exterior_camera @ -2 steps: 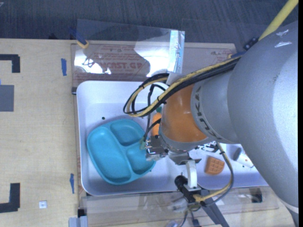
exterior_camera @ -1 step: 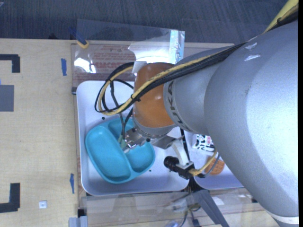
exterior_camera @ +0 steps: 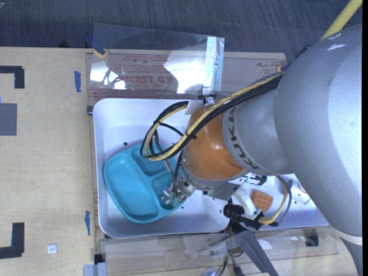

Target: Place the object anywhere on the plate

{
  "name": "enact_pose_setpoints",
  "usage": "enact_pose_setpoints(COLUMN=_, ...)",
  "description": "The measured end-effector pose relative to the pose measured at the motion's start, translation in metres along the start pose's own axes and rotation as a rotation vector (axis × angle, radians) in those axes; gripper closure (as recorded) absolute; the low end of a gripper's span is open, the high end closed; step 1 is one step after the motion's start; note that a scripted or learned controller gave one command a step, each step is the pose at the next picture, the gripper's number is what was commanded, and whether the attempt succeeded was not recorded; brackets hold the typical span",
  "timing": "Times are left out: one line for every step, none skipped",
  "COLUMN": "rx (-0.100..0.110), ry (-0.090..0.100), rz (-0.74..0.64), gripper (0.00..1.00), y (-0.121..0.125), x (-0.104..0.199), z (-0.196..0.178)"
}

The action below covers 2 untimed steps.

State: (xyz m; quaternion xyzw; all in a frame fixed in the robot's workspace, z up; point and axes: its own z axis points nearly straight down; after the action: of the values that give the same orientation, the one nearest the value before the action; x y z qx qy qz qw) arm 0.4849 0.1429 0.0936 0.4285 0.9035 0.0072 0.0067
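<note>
A light blue divided plate (exterior_camera: 129, 186) lies in the left white bin (exterior_camera: 115, 119), toward its front left. The grey arm with its orange band (exterior_camera: 210, 148) reaches in from the right and covers the plate's right part. My gripper (exterior_camera: 171, 197) hangs low over the plate's right rim, and the wrist hides what is under it. A small orange waffle-like piece (exterior_camera: 262, 199) lies in the right bin, just right of the wrist, apart from the gripper.
Black and yellow cables (exterior_camera: 164, 132) loop from the wrist over the back of the plate. A clear plastic panel (exterior_camera: 167, 68) stands behind the bins. Light wooden bench top (exterior_camera: 40, 165) stretches to the left.
</note>
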Motion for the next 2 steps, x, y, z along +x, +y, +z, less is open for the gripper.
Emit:
enact_pose_setpoints(rx=0.010, ry=0.000, rz=0.108, gripper=1.00, y=-0.031, x=-0.056, z=-0.192)
enact_pose_setpoints(rx=0.030, ry=0.009, rz=0.142, gripper=1.00, y=0.005, x=0.020, z=-0.050)
